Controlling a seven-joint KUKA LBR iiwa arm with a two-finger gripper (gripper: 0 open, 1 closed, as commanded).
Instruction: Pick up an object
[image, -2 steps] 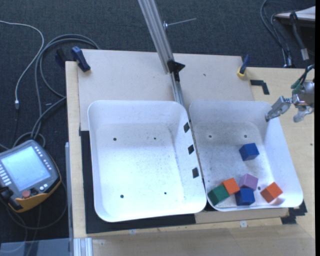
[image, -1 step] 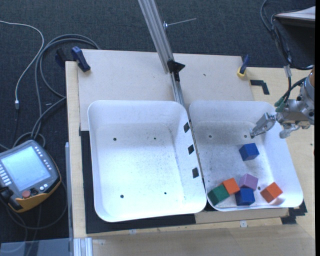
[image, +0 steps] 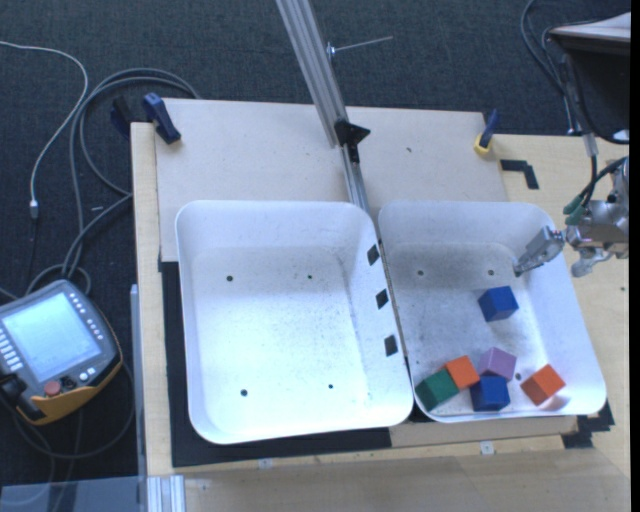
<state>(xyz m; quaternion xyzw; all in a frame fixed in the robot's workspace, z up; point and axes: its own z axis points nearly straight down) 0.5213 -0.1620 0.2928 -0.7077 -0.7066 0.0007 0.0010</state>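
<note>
A pale wooden bench (image: 260, 150) stands on dark carpet (image: 60, 130), with two shallow white bins side by side on it. The left bin (image: 200, 240) shows bare speckled floor; the right bin (image: 575, 330) holds all the blocks. A slanted aluminium rail (image: 315, 70) runs down from 12 o'clock to the seam between the bins. Blue clamps sit at the bench's back corners, one at 10 o'clock (image: 160, 115) and one at 1 o'clock (image: 488, 128). A teach pendant (image: 55, 345) lies on the carpet at 8 o'clock, with grey cables (image: 95, 100) looping above it.

Six blocks are counted: two blue, two orange, one green, one purple. One blue block (image: 497, 303) lies alone near the right bin's centre. The other five cluster along the bin's 6 o'clock wall: green block (image: 436, 387), orange block (image: 461, 372), purple block (image: 498, 362), second blue block (image: 489, 392), and second orange block (image: 543, 384) slightly apart at the corner.

The gripper (image: 560, 255) enters from 3 o'clock, above the right bin's far rim; its fingers are spread apart with nothing between them. One fingertip (image: 530, 258) points towards the lone blue block, clear of it.
</note>
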